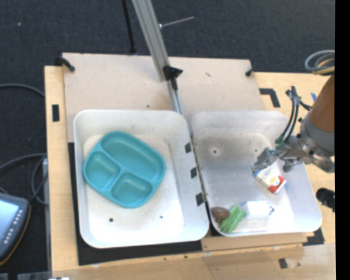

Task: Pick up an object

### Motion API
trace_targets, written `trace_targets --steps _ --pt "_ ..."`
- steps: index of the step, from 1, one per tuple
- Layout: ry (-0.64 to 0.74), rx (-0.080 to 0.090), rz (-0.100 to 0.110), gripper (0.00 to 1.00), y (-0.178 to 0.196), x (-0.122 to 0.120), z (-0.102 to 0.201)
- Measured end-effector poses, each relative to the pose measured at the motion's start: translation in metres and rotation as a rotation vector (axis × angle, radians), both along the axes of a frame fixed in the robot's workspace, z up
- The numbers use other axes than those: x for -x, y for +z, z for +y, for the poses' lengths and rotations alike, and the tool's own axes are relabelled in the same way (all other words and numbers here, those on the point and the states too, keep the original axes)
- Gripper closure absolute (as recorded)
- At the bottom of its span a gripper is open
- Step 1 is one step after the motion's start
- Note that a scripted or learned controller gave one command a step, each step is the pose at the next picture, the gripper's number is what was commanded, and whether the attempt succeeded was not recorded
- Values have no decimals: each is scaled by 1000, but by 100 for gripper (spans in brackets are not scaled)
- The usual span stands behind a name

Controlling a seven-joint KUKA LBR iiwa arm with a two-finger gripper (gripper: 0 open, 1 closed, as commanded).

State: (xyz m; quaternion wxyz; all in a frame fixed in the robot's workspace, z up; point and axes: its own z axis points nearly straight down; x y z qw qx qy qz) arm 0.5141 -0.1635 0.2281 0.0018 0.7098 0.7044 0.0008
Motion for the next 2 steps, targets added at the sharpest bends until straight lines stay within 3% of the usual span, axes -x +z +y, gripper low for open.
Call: trace_targets --steps 1,2 --pt "-2 2 -4 100 11 -1 -1" --pt "5 -2 7 100 -41 8 13"
